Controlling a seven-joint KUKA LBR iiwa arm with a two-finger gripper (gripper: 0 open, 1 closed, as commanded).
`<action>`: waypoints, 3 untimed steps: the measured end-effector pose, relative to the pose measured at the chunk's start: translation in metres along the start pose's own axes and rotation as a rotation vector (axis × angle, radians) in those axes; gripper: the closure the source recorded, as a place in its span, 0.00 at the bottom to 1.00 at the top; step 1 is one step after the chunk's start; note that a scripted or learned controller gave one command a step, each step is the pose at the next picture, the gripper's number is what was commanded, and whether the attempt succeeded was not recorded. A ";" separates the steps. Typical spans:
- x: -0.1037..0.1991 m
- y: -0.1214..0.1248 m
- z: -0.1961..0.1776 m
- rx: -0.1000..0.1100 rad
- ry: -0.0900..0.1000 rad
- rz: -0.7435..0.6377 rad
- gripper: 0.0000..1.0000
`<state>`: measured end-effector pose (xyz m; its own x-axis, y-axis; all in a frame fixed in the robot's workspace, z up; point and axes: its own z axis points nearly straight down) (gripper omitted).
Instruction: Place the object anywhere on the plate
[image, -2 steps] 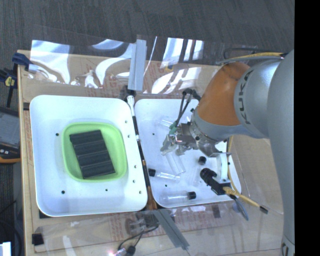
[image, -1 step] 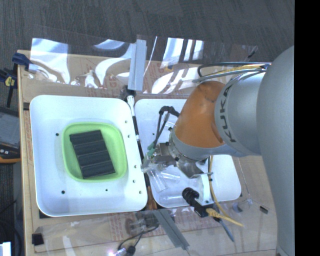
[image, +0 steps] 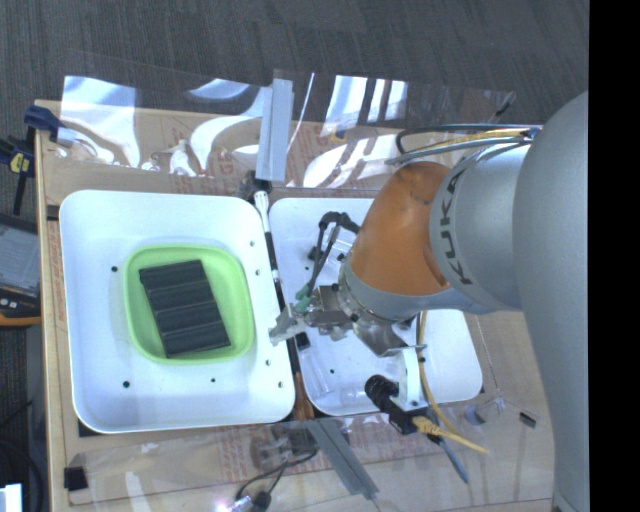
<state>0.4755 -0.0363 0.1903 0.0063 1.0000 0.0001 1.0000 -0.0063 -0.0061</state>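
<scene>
The dark ribbed rectangular block (image: 182, 306) already lay on the lime-green square plate (image: 236, 283) in the left white bin (image: 90, 300); jaws' state indeterminable over right bin (image: 455, 365); next move: likely withdrawal.

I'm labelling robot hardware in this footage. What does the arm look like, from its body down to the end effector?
The arm is thick, rounded and grey, with black KUKA lettering along its side. Above the wrist sits a broad orange band. Below that comes a grey metal wrist section leading to the end effector, built from small silvery parts. Thin black and yellow cables run along the arm, and more yellow cable hangs near the wrist.
</scene>
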 end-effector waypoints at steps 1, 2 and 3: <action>-0.037 0.060 -0.001 -0.002 0.000 -0.041 0.00; -0.069 0.069 -0.018 -0.002 0.000 -0.030 0.00; -0.153 0.025 -0.054 -0.005 0.000 0.002 0.00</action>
<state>0.5000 -0.1893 0.2441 0.0083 1.0000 -0.0003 1.0000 -0.0083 -0.0013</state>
